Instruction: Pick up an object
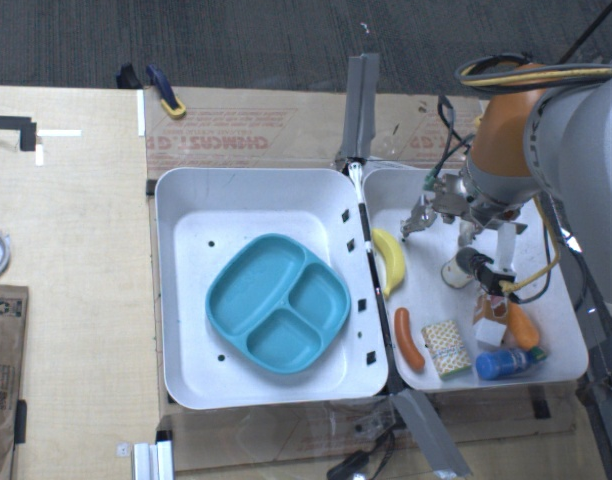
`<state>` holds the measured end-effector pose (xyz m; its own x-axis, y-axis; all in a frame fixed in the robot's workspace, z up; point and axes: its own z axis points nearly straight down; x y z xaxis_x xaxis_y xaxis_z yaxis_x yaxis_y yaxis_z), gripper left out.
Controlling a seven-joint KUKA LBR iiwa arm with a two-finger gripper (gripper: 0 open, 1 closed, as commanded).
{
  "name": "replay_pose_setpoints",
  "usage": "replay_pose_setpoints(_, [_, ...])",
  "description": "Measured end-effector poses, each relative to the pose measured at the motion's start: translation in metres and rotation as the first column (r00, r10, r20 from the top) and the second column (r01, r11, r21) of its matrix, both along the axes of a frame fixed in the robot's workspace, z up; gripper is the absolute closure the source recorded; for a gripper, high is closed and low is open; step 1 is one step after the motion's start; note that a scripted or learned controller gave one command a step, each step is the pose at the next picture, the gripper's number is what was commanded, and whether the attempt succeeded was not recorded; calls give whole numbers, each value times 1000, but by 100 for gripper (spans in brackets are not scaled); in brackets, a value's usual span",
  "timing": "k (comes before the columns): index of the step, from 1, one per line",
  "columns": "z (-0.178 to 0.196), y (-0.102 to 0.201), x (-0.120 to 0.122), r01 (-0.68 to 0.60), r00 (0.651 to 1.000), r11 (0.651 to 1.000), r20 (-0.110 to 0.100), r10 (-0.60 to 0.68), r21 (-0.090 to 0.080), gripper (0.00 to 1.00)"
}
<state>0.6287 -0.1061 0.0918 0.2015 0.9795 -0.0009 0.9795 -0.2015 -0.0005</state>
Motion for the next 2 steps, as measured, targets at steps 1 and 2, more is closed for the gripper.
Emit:
replay_pose_setpoints(1, [0,-41,27,27,1000,1000,1,-27,0,0])
replay_pose_setpoints(2, [0,-28,-19,-148,989,989,-1,148,1,0])
